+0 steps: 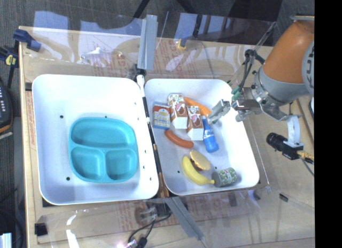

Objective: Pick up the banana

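Claw [220,109] poised over the right bin [241,94] near its 3 o'clock wall, metal fingers pointing toward 9 o'clock; whether spread or closed, cannot tell, and nothing seen between them. Just at 7 o'clock of the tips, a blue bottle [210,139], smooth plastic, lying lengthwise with its cap toward the claw. At 9 o'clock, three small cartons [179,112], boxy, printed, packed side by side and touching, with a rounded orange piece [197,106] peeping out behind them. Below the cartons, a sausage [178,138], glossy red-brown, lying aslant. Further toward 6 o'clock, the banana [193,172], yellow, curved, smooth, near the bin's front wall, with a flat round bun-like piece [201,160] resting against its upper side and a small printed can [225,177] on its side just beside its right end. Open white floor left of the banana and along the bin's 3 o'clock wall. Arm [286,60] grey with orange band, entering from 3 o'clock. Left bin [48,97] at 9 o'clock, rounded corners, bearing a teal tray [103,149] with three compartments, bare floor all round it.
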Available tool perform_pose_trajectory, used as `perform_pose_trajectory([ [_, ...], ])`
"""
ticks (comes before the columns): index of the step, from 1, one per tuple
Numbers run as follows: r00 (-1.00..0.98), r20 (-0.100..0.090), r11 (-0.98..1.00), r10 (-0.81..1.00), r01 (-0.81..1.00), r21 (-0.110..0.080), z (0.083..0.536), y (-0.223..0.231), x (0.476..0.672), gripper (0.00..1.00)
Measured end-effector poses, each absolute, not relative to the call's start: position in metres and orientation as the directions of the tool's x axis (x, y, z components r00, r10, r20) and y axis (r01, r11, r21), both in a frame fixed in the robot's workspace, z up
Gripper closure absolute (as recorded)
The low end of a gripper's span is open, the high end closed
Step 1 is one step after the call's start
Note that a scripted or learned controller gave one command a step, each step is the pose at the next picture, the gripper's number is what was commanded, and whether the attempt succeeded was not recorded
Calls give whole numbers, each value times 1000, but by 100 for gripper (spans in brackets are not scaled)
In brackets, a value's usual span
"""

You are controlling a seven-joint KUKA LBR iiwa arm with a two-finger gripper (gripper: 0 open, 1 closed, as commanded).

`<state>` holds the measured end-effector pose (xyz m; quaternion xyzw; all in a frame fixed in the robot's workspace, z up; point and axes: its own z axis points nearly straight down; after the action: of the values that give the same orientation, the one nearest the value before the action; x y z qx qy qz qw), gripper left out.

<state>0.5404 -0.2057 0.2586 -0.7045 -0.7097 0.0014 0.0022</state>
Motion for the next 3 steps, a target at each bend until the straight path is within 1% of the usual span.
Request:
perform_pose_trajectory([
  [1,-55,1,55,998,998,-5,176,-211,485,0],
  [2,-183,1,183,983,983,-1,92,-159,477,0],
  [3,-189,1,189,982,982,0,102,-159,479,100],
])
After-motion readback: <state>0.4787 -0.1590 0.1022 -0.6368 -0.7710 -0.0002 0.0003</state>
